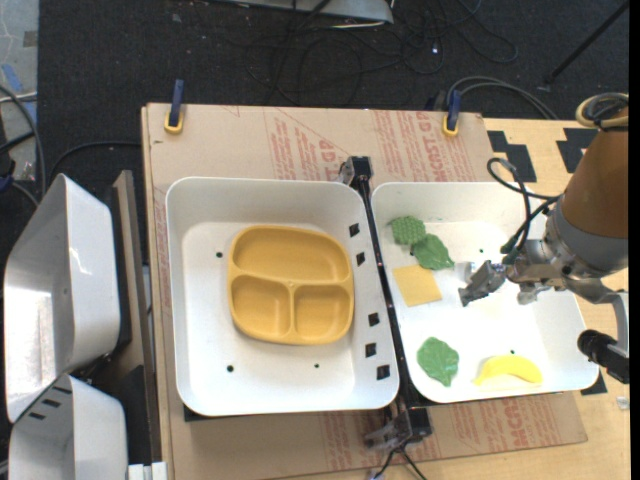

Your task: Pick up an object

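Two shallow white bins sit side by side on a cardboard-covered bench. The left bin (190, 298), centre-left of the frame, holds a yellow compartment plate (291, 284) lying flat near its middle, three sections visible, well apart from the bin walls. The right bin (560, 368), centre-right of the frame, holds five small items. Two dark green leafy pieces lie in its upper left area: the upper green piece (406, 230) and the lower green piece (432, 253), touching or nearly so. Just below them lies a flat pale yellow cheese slice (417, 285), close to the bin's left wall. Toward the lower edge of the bin sit a brighter green leaf (438, 360) and, to its right and a little apart, a yellow banana (508, 371) lying flat with its curve upward. The arm (600, 208) enters from the right edge of the frame, its orange band in the upper right and grey wrist below. The gripper (480, 283) points left over the middle of the right bin, right of the cheese slice and apart from it, above the banana in the frame. Its dark fingers are seen at a slant and blur together; cannot tell how far apart they stand. Nothing is visible between them. Blue and yellow clamps (176, 108) hold the cardboard at the bench's upper edge.
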